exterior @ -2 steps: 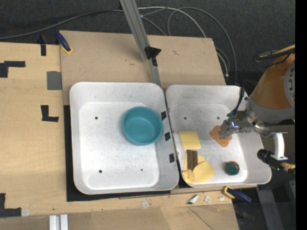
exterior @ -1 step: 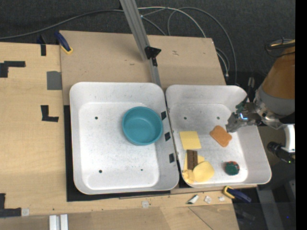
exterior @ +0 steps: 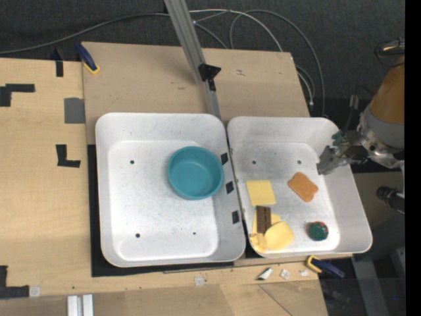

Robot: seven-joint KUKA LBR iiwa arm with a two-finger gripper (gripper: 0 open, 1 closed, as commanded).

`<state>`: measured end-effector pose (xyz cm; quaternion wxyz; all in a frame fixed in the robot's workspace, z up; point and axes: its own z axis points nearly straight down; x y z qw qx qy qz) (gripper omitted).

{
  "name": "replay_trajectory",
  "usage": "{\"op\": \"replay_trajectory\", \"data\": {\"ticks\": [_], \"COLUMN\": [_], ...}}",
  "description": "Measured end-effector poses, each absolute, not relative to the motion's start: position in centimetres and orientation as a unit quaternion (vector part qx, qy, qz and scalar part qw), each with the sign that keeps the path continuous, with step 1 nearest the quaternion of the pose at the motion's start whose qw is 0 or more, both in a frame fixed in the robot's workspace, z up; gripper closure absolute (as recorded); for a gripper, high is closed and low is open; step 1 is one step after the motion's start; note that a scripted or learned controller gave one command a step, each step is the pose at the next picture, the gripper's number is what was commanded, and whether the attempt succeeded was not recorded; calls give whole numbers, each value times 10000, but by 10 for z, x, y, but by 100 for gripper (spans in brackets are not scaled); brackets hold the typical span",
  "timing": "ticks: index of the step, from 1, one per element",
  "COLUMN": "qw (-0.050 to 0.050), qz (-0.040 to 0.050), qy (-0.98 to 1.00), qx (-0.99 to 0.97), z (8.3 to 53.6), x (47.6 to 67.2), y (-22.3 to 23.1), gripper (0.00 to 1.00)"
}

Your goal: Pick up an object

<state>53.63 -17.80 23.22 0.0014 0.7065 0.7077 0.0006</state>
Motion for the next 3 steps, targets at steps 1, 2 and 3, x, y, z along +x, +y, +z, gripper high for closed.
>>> {"op": "replay_trajectory", "data": {"ticks": [1,2,3], "qw": [-9,-15,-19], "qz": [-3,-1,-8], "qy": [7089,7098,7092], "qx": [7053,7044,7050], "z": [225,218,211], "x": [535,540,534], "y": [-133,-74,-26], "gripper": [100,100,100]}}
